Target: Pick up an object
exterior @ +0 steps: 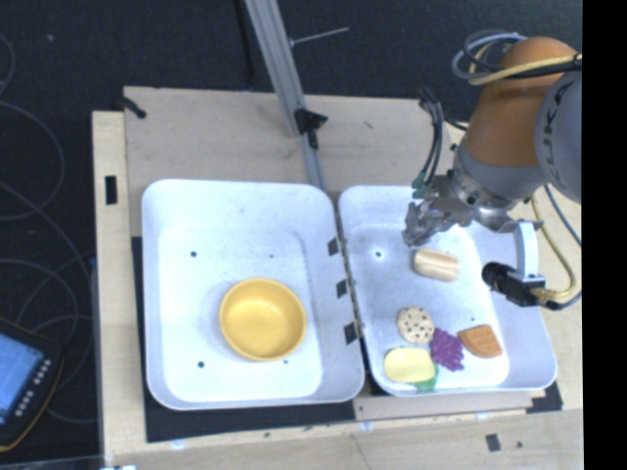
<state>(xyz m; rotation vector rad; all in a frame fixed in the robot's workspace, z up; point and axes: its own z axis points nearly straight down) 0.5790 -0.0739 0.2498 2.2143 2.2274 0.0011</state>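
Observation:
The right bin (pixel 364 225) holds a tan bread-roll-like piece (pixel 436 263) near its upper middle. Lower down lie a speckled cookie (pixel 414 324), a purple grape bunch (pixel 447 349), an orange-brown wedge (pixel 481 341) and a yellow-green piece (pixel 409 365). My gripper (pixel 421 229) hangs from the orange-banded wrist just above and left of the tan roll, its tips close over the bin floor. Nothing shows between its fingers.
A yellow bowl (pixel 262 317) sits in the left bin (pixel 176 213). A grey metal pole (pixel 279 57) slants up from between the bins at the back. A black clip with cable (pixel 509 282) juts over the right bin's right side.

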